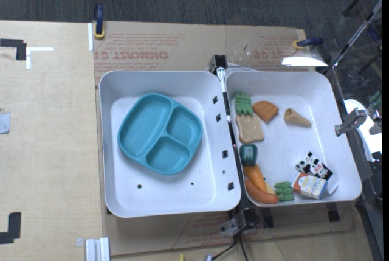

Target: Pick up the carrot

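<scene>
Carrot: right bin, near its front-left corner, beside hot dog. My gripper: at right rim; grip state unreadable.

Both white bins, the left bin and the right bin, look like smooth moulded plastic with a soft sheen, and the teal divided plate in the left one is plastic too, smooth and almost matt. Along the right bin's left wall the carrot looks like glossy orange plastic with a dark green cap, while the bread slice above it has a dull, speckled, rougher face. The milk carton near that bin's lower right corner looks like printed card, and the bench is pale matt wood with a brown cardboard sheet under the bins.
</scene>
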{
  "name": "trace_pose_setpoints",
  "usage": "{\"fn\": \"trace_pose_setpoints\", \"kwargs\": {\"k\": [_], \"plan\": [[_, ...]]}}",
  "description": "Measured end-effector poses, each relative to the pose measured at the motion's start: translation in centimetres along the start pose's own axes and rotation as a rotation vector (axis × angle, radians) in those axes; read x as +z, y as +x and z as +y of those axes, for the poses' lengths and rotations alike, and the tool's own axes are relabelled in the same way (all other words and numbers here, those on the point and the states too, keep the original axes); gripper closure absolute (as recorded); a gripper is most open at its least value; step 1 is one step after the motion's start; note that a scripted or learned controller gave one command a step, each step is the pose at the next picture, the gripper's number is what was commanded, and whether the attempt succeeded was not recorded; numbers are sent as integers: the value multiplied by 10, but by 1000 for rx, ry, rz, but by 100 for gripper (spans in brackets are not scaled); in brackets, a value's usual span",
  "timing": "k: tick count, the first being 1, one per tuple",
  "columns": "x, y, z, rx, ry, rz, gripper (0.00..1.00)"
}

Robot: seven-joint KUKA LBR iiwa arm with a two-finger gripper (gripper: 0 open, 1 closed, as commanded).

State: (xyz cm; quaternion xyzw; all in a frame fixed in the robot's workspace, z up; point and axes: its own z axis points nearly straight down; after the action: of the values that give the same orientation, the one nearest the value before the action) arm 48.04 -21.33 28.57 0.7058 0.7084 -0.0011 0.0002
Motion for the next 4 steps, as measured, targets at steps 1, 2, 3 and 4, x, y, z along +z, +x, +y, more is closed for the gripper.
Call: {"fn": "trace_pose_setpoints", "kwargs": {"k": [1, 2, 3, 4], "plan": [[142, 51, -1, 30, 2, 3, 0], [131, 108, 58, 78, 2, 1, 0], [95, 167, -2, -4, 4, 2, 0], [95, 165, 66, 135, 2, -1, 0]]}}
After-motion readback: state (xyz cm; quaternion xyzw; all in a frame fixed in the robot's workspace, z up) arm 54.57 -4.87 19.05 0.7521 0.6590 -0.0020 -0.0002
